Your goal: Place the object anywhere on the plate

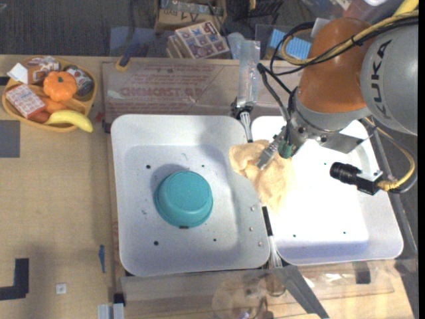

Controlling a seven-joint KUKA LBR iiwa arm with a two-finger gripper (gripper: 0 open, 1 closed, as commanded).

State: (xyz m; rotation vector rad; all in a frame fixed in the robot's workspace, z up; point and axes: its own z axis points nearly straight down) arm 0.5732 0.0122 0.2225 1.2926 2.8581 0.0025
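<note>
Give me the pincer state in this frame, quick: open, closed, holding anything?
Pincer: closed on the pale yellow cloth, which hangs draped across the seam between the left bin and right bin.

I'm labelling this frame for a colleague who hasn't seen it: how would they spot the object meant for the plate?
Find the two white bins side by side; the left bin holds a teal plate. At the divider between the bins, under the gripper, lies a pale yellow cloth. It is the only soft, crumpled thing there, draped across both bins.
</note>
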